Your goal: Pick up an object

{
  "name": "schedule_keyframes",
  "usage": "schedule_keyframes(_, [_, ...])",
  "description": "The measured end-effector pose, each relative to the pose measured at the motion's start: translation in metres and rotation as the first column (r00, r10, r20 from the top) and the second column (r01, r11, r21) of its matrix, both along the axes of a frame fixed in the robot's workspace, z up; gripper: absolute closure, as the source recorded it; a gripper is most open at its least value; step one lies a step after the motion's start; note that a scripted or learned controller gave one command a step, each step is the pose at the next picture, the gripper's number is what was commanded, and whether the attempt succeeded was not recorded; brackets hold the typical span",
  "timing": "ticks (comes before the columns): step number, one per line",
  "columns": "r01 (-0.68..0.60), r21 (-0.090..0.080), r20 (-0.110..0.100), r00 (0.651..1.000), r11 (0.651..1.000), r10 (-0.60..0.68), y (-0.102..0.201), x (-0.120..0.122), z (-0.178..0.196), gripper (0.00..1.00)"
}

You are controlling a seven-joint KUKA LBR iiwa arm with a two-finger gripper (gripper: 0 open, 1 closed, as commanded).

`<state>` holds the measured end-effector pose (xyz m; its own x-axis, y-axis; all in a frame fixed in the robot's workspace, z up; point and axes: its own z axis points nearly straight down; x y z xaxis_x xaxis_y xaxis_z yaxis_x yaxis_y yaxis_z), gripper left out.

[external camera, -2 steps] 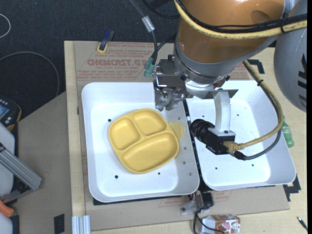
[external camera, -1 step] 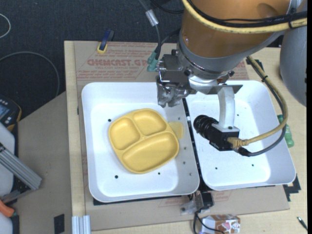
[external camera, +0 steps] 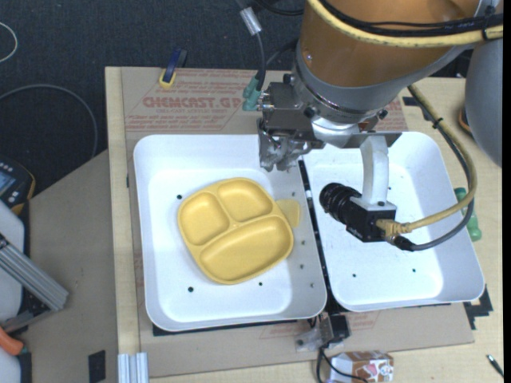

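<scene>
One yellow divided plate (external camera: 235, 230) is lying flat in the left of the two white bins (external camera: 152, 214), near its middle, with three compartments facing up: two smaller ones toward the far side and one long one toward the near side. A small yellowish piece (external camera: 289, 211) is showing just beside the plate's right edge.

The grey arm with its orange band (external camera: 383, 22) is reaching in from the right, and the hand (external camera: 278, 156) is hanging over the far right corner of the left bin, just beyond the plate's far rim and apart from it. How wide it is standing cannot be told; nothing is showing in its grip.

Over the right bin (external camera: 431, 278), one black cylindrical unit (external camera: 351, 211) is hanging from a white bracket, with one yellow cable (external camera: 447, 210) trailing from it. Both bins are sitting on one brown cardboard sheet (external camera: 200, 98) on the tabletop.
</scene>
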<state>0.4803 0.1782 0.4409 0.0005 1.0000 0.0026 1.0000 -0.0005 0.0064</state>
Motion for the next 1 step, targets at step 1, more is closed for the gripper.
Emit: schedule_keyframes(1, [0.006, -0.007, -0.018, 1.000, 1.000, -0.006, -0.0562, -0.0020, -0.0840, 1.00])
